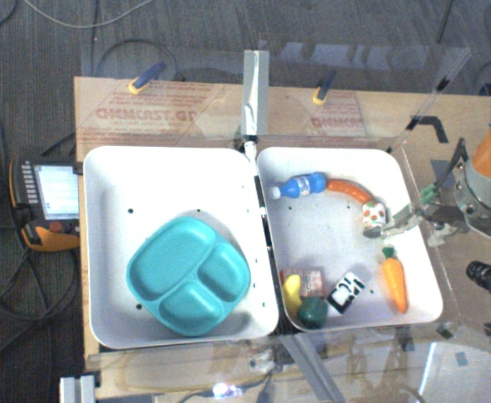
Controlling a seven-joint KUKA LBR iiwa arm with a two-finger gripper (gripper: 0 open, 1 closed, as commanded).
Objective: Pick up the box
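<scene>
Black-and-white box — long axis tilted up-right, right bin's front; hand state unclear.

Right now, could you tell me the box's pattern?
Black with white patches, box, camera view.

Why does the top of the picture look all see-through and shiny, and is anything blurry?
In the camera view, clear panels behind the bins catch pale glare; the teal tray casts a soft shadow on the left bin; the small box looks slightly blurred, its print unreadable.
</scene>
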